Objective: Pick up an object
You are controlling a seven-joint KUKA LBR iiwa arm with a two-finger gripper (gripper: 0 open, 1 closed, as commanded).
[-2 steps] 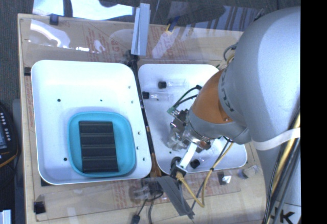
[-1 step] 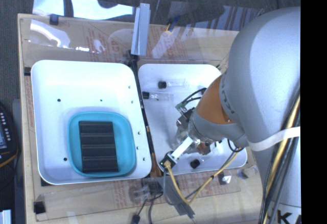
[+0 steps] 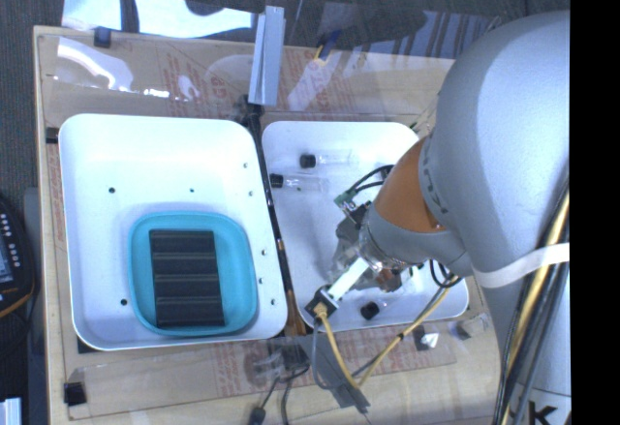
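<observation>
The grey arm with its orange band reaches into the right bin [image 3: 291, 249] from the right. My gripper [image 3: 376, 270] hangs low over the bin's front half, mostly covered by the wrist. A small black piece [image 3: 369, 310] lies on the bin floor just in front of it. Two clear tubes with black caps, the far tube [image 3: 308, 161] and the near tube [image 3: 278, 181], lie near the bin's back left corner, apart from the gripper. Nothing shows between the gripper and the floor.
The left bin [image 3: 97, 171] holds a shallow blue tray [image 3: 240, 263] with a dark ridged block [image 3: 184, 278] in it. A grey upright post [image 3: 264, 55] stands behind the gap between the bins. Cables trail over the bench's front edge.
</observation>
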